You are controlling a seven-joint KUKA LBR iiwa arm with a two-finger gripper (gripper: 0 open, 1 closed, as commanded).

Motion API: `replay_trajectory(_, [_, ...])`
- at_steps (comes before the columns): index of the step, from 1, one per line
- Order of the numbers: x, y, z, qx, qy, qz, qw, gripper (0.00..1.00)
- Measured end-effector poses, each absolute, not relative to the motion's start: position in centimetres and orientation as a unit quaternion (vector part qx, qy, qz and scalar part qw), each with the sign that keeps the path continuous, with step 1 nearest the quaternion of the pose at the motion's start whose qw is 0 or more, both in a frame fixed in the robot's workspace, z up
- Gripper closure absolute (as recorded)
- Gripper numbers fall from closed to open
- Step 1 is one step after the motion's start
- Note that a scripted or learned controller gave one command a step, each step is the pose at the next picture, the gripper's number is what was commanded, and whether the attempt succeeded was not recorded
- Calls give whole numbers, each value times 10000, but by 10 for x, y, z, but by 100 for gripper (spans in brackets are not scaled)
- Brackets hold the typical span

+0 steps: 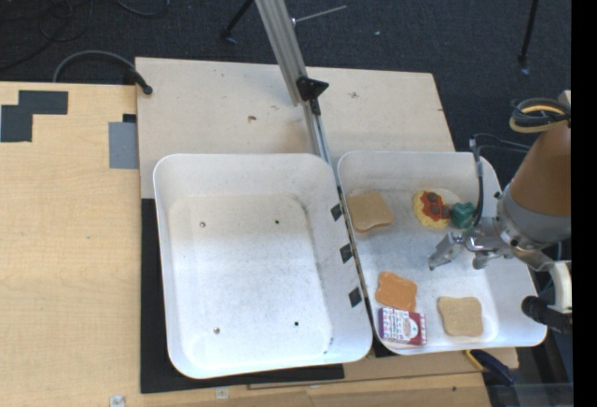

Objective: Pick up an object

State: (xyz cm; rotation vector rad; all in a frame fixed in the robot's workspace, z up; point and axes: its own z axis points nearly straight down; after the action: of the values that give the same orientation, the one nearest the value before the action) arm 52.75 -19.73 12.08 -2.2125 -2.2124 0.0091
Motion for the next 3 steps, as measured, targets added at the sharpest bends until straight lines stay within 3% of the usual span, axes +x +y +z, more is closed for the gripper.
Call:
replay_trajectory(1, [528, -197, 90, -7076, -7066, 15, 34, 0])
replay_trajectory(2, [529, -198, 97, -7082, -7060, 23, 57, 100])
replay_trajectory(3, [532, -194, 158, -7066, -7076, -8, -11, 100])
